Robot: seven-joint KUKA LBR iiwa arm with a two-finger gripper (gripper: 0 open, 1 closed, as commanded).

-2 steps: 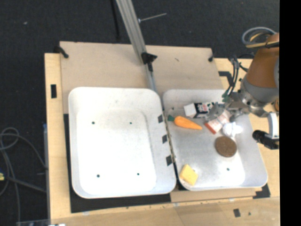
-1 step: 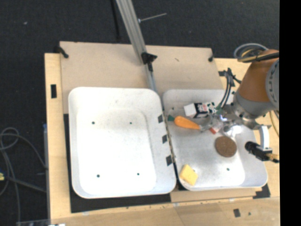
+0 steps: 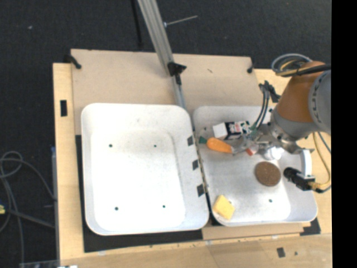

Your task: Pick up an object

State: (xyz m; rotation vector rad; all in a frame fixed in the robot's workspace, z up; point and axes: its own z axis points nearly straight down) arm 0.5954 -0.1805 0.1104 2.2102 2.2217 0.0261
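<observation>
In the right bin (image 3: 301, 208), nearest the camera, lies one yellow block (image 3: 224, 207) at the front left corner. Beyond it sits one flat brown disc (image 3: 268, 173), then one orange carrot-shaped piece (image 3: 219, 145) by the left wall, and farthest one white-and-black box (image 3: 230, 129) whose label is too small to read. The gripper (image 3: 249, 146) hangs just right of the orange piece; the spread of its jaws cannot be told. One left bin (image 3: 95, 166) lies alongside.

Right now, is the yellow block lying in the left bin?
No, the yellow block lies in the right bin, near its front left corner.
</observation>
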